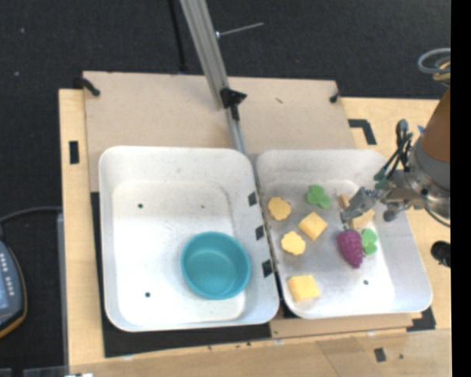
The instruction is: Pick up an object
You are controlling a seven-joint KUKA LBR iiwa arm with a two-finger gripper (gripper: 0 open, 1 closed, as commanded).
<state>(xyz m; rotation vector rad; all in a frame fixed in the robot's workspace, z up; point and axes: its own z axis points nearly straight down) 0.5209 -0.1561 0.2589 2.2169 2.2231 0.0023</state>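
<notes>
We see two shallow white plastic bins side by side on a pale wooden bench (pixel 74 344), both with rounded corners and smooth, faintly speckled floors. The left bin (pixel 141 179) holds a round teal bowl (pixel 214 265), glossy and deep, sitting toward its near right corner.

The right bin (pixel 400 289) carries a scatter of small toy pieces that look like soft foam or moulded plastic. Four are yellow: a rounded lump (pixel 279 208) near the bin's left wall, a squarish block (pixel 313 226) turned like a diamond, a knobbly rounded piece (pixel 293 243) just below it, and a flat-sided cube (pixel 303 287) nearest the front edge. A lobed green piece (pixel 319 196) lies further back. A bumpy purple piece shaped like a grape cluster (pixel 350 247) lies to the right, with a small bright green piece (pixel 369 241) touching its right side.

The grey arm comes in from the right, and its gripper (pixel 359 206) hangs low over the right bin, just above the purple cluster and beside a small tan piece (pixel 363 220). We cannot tell whether its dark fingers are spread or pressed together, nor whether anything sits between them.

A ribbed aluminium pole (pixel 206 42) slants across the back, over a tan board (pixel 173 108).
</notes>
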